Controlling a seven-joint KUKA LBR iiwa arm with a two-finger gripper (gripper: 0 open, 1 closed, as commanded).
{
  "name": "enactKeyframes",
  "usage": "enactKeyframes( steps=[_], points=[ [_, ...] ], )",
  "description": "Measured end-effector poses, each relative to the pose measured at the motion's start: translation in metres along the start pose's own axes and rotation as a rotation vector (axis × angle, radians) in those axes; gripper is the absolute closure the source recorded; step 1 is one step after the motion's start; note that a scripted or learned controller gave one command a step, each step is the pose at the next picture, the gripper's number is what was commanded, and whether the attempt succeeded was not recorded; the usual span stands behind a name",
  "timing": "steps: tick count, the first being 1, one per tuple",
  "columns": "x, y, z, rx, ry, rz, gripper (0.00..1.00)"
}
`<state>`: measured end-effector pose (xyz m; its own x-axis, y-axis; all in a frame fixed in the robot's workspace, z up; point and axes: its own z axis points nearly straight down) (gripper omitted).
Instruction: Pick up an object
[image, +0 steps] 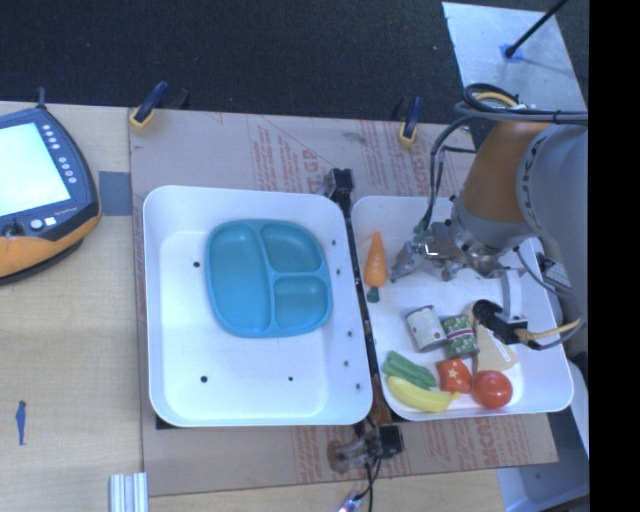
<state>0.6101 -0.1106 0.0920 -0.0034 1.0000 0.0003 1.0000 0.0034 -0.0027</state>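
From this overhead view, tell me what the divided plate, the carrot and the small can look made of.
Divided plate: probably plastic, matte uniform turquoise with soft moulded ridges.
Carrot: likely a plastic toy, smooth even orange with a green tip.
Small can: silver sides suggest metal or metallic-finished plastic; too small to tell.
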Motion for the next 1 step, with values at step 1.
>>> enactKeyframes(
  steps=[1],
  points=[
    [-0.0006,-0.0001,-0.0101,0.002,0.0,-0.001,1.0]
  ],
)
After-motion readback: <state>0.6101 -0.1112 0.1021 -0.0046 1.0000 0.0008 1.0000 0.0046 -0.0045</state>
